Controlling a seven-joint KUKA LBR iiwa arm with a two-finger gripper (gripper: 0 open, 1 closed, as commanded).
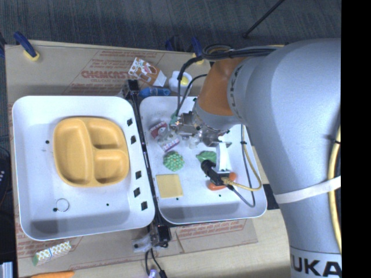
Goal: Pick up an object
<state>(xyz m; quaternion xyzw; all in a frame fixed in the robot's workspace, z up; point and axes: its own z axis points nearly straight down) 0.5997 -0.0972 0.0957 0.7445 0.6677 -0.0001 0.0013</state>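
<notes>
Currently: gripper (184, 126) low in right bin (243, 204), above green disc (173, 161) and yellow square (169, 185); finger state cannot be told; pick seemingly not yet done.

The grey arm (295, 132) reached in from the right and filled much of that side of the view. Its orange band (217, 91) sat just above the wrist, which pointed down and leftward. The gripper (182, 129) hung low below the wrist, its metal parts bunched together, with cables looping around it.
</notes>
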